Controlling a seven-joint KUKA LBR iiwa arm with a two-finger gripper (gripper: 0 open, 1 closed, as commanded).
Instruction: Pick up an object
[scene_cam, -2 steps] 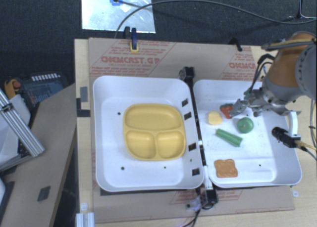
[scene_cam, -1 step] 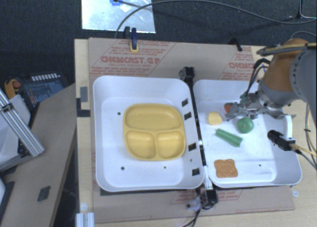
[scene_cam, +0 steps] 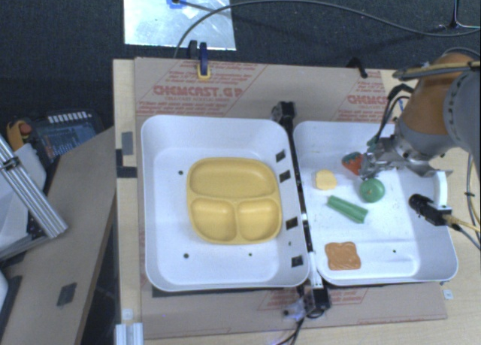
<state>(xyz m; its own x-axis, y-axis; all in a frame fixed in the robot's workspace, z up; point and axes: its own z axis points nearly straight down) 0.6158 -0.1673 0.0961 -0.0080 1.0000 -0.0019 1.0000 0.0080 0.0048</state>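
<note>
The tool hangs over the right bin's far side, green ball right underneath, touching maybe; can't tell its grip state.

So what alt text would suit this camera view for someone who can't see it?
A grey robot arm reaches from the right, its gripper low over a green ball and a red toy in the right bin, beside a yellow piece, a green stick and a brown waffle. The left bin holds a yellow divided plate.
</note>
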